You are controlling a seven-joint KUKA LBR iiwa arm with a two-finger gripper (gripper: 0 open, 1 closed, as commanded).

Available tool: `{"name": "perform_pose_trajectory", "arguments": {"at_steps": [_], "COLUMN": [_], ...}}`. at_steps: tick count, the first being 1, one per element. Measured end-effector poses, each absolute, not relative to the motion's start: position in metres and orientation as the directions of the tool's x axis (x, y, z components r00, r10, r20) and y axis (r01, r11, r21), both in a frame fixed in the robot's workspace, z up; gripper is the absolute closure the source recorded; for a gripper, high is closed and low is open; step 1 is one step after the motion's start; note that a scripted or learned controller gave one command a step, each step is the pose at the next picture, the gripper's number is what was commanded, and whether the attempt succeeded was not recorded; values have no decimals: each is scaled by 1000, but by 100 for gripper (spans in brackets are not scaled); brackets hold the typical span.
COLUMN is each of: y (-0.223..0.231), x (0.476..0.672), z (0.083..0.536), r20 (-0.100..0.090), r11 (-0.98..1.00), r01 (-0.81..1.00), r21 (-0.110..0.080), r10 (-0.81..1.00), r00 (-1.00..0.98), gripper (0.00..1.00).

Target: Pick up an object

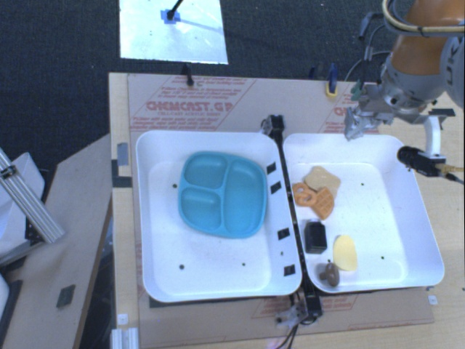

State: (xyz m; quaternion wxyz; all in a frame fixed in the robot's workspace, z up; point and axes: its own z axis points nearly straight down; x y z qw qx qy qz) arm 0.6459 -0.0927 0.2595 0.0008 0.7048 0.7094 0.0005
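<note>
Above the far edge of the right white bin (407,195) hangs the grey two-finger gripper (356,131). Whether it's spread or closed, I cannot tell. Food pieces lie near that bin's left wall.

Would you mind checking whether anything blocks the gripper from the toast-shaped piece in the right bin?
Nothing visible does: the gripper hangs over the right white bin's far rim, and bare floor separates it from the tan toast-shaped piece.

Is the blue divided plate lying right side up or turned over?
Right side up: the blue divided plate lies flat in the left white bin, its three hollow compartments facing upward.
</note>
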Motion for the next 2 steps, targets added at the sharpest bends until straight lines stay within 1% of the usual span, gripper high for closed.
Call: {"name": "perform_pose_trajectory", "arguments": {"at_steps": [1, 2], "y": [-51, 4], "x": [635, 626], "z": [258, 257], "r20": [0, 1], "r11": [7, 10], "r01": [1000, 1000], "r21": [0, 0], "r10": [1000, 1000], "r00": [-7, -10], "gripper": [100, 100]}}
